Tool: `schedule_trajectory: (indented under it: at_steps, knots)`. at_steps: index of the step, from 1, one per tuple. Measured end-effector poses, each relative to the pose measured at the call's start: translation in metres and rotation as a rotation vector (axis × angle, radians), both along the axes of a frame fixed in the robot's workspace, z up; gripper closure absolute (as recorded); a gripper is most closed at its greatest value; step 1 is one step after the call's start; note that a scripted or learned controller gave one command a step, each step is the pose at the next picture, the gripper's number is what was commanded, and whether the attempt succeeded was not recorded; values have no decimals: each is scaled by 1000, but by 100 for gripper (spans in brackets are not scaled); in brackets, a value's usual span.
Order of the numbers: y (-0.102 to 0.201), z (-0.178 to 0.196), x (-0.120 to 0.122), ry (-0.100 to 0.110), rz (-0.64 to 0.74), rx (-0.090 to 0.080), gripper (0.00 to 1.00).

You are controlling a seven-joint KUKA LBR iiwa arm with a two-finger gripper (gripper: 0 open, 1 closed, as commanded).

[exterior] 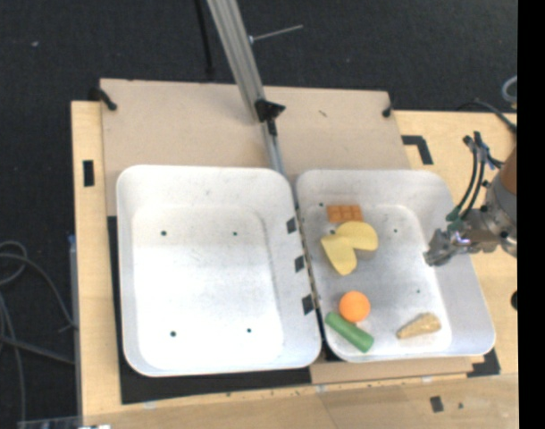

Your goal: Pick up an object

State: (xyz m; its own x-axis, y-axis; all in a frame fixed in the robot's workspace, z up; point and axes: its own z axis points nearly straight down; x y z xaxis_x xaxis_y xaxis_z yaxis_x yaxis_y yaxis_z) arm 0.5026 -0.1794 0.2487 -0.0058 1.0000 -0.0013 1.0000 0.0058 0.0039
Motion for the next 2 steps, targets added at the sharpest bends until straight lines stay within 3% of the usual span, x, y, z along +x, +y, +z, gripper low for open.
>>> schedule_trajectory:
  at_steps: [2]
  knots:
    - [100,-7,21,5,2,4,100]
